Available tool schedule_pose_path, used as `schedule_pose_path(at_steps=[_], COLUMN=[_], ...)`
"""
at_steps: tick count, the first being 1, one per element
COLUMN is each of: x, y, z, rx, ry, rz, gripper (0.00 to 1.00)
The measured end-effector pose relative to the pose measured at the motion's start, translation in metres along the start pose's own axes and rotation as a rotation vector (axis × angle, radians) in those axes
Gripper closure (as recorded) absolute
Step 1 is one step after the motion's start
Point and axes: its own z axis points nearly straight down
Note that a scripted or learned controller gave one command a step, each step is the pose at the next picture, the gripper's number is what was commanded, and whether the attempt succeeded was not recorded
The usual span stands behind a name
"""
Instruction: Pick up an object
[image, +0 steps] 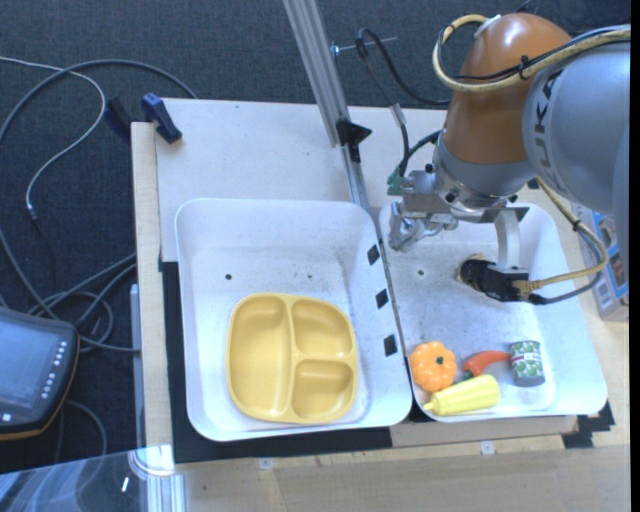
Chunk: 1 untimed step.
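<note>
In right bin (560, 240) | claw (405, 232) nr divider (toys at front edge)

The desk (260, 150) carries 2 shallow white bins touching side by side: the left bin (200, 260) and the right bin (570, 340), plus a blue clamp (160, 115) at its far-left corner.

A tray (292, 357) is lying in my left bin (200, 240); pumpkin (433, 365), corn (465, 397), can (525, 362) are sitting along my right bin's (560, 240) near edge.
</note>
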Motion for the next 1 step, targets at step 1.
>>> schedule_pose_path(at_steps=[1], x=[0.0463], y=[0.0081], z=[0.0174], rx=[0.004], ry=[-0.001], rz=[0.001], gripper=[1.00])
